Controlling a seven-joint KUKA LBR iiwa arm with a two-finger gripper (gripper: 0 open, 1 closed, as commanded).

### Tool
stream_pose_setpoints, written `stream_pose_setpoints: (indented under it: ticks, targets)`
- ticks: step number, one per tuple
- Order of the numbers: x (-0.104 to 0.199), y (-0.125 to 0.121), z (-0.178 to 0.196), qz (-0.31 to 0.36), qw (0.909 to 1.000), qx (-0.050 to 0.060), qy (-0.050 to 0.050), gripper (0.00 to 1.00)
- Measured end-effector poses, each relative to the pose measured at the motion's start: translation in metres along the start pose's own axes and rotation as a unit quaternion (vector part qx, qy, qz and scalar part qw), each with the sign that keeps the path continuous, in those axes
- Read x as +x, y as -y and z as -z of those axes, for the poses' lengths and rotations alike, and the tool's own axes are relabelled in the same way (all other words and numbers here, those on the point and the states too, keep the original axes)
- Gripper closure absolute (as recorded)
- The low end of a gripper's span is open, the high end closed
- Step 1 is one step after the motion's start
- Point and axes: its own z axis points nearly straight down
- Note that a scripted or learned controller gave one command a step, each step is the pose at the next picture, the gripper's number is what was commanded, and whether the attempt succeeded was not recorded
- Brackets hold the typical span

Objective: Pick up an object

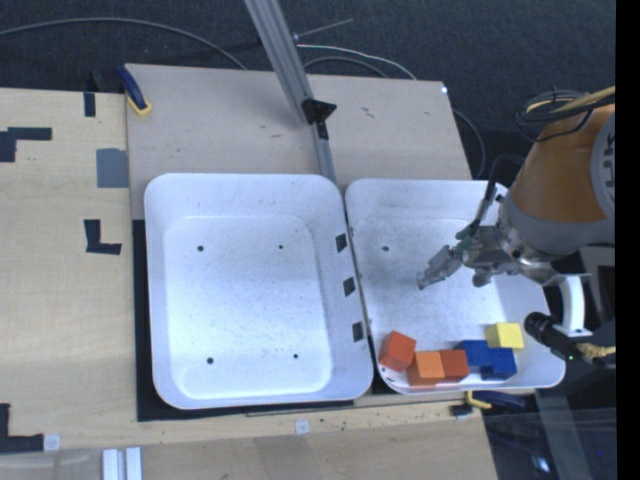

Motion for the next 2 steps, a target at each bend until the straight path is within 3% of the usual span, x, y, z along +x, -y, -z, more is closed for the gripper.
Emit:
stream_pose_setpoints:
  ticks: [2]
  targets:
    - [-0.0001, 0.0, 0.0, 0.0, 1.0, 0.0, 0.0, 0.0]
